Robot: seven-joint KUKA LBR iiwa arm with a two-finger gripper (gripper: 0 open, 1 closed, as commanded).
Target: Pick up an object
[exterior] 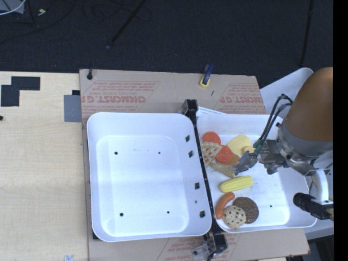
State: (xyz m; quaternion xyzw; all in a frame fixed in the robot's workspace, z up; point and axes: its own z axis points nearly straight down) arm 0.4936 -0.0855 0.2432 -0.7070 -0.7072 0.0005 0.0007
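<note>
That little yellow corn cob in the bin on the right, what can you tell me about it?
The corn cob looks like a small plastic toy, yellow with a paler, greenish tip at its left end. It lies flat on the floor of the right bin, nearly level, its right end raised slightly. It sits just below the gripper and above the orange sausage, seemingly touching neither.

The grey KUKA arm with orange band reaches from the right over the right-hand shallow white plastic bin, its two-finger gripper low above that bin's middle.
</note>
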